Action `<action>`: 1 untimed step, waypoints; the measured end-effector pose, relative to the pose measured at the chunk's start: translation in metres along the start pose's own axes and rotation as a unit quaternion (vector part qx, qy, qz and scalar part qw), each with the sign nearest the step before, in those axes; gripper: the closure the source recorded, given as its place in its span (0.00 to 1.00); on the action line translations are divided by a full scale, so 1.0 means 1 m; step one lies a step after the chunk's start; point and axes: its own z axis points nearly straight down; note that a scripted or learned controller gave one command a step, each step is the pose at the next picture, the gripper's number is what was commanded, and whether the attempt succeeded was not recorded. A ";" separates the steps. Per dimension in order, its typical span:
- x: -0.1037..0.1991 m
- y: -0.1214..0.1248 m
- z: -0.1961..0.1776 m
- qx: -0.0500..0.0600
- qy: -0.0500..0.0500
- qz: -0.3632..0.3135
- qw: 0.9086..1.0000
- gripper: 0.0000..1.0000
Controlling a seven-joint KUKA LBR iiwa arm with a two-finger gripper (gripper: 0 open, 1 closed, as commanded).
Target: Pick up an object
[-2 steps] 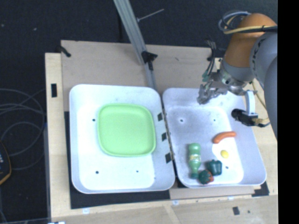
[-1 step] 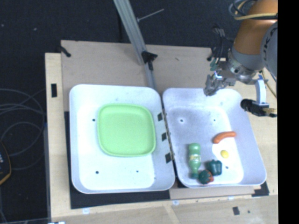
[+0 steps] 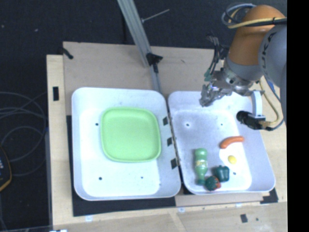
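No writing, label, brand mark or number can be read anywhere in the camera view. The surfaces that show are plain, and any small marks are too blurred to make out as letters.

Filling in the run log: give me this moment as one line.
gripper: above right bin's far edge, holding nothing | green plate: left bin | toy foods: right bin's near end
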 end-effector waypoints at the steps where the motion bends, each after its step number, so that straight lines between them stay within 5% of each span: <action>1: 0.050 -0.028 -0.001 0.000 0.000 -0.001 1.000 1.00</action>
